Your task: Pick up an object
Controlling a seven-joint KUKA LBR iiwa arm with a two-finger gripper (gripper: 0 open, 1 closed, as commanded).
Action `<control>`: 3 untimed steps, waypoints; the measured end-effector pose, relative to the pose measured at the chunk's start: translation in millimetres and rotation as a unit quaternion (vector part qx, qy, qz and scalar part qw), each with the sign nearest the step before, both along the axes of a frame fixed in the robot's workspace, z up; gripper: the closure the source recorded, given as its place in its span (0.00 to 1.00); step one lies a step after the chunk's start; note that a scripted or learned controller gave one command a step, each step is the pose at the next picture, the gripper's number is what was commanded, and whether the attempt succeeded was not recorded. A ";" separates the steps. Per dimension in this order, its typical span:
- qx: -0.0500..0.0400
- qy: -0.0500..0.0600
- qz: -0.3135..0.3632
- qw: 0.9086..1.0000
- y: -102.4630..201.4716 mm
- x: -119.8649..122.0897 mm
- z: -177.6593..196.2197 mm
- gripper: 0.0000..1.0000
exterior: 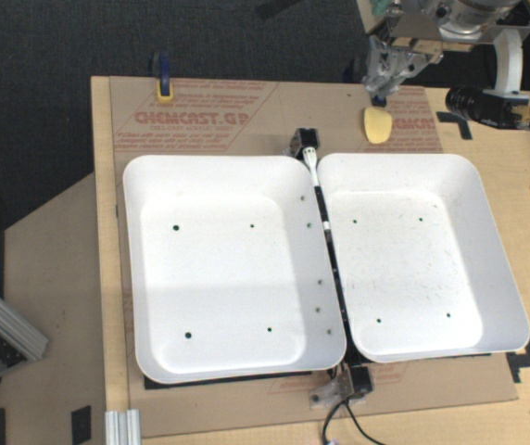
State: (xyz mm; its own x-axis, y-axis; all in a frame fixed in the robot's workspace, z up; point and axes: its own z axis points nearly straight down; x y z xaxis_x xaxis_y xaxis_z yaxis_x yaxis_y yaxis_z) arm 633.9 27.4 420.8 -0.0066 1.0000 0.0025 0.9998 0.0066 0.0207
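With the gripper [381, 89] at twelve o'clock just above the yellow piece [378, 125], finger spread impossible to tell, we should descend straight and centre before closing.

The table [246, 109] is covered by a brown cardboard-like sheet with faded red printed letters near its far edge. A small blue and yellow clamp [163, 75] sits on that far edge, toward the left. Behind and to the left of the table lies a dark grey carpet floor [80, 26]. In the lower left corner there is a silver aluminium profile bar [6, 318], lying at a slant. Light falls evenly from above, and the shadows are soft.
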 end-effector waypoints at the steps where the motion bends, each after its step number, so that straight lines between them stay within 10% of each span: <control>1: -0.001 0.014 -0.002 1.000 27.1 32.9 -96.8 1.00; 2: -0.001 0.014 -0.001 1.000 90.2 31.6 -146.0 1.00; 3: -0.002 0.007 -0.006 1.000 6.0 33.2 -103.7 1.00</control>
State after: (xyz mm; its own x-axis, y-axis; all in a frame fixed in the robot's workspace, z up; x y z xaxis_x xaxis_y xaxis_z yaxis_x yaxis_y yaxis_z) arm 667.1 33.3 317.2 0.0053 1.0000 -0.0018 1.0000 -0.0053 0.0064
